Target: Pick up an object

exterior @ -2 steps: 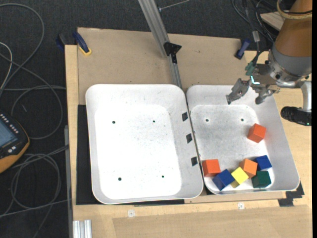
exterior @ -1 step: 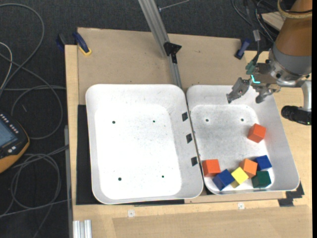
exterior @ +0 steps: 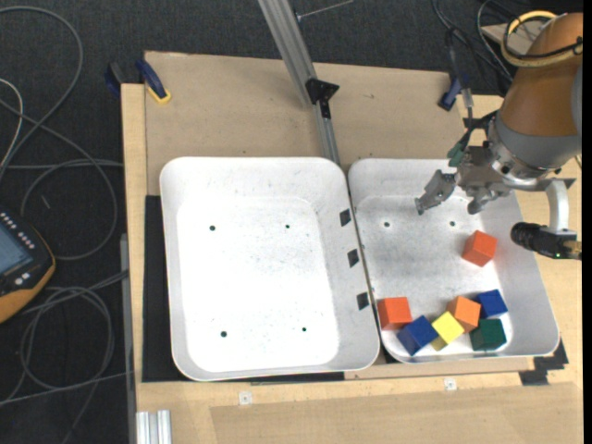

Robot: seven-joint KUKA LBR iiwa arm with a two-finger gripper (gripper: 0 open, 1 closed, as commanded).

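- A grey arm with an orange band reaches in from the right, and its tool (exterior: 455, 195) hangs over the back part of the right white bin (exterior: 393, 257).
- The tool's two fingers (exterior: 433, 193) are spread apart, with nothing between them.
- Just in front of the tool and slightly to its right, an orange block (exterior: 479, 248) lies alone on the bin floor, apart from the fingers.
- Farther toward the front of the same bin, well below the tool, a cluster of blocks sits along the front wall (packed close together): an orange-red block (exterior: 396, 311), a blue block (exterior: 417, 333), a yellow block (exterior: 448, 326), a second orange block (exterior: 467, 311), another blue block (exterior: 492, 302) and a dark green block (exterior: 488, 335).
- To the tool's left lies the left white bin (exterior: 250, 266), side by side with the right one.
- Both bins rest on a wooden table (exterior: 231, 100).
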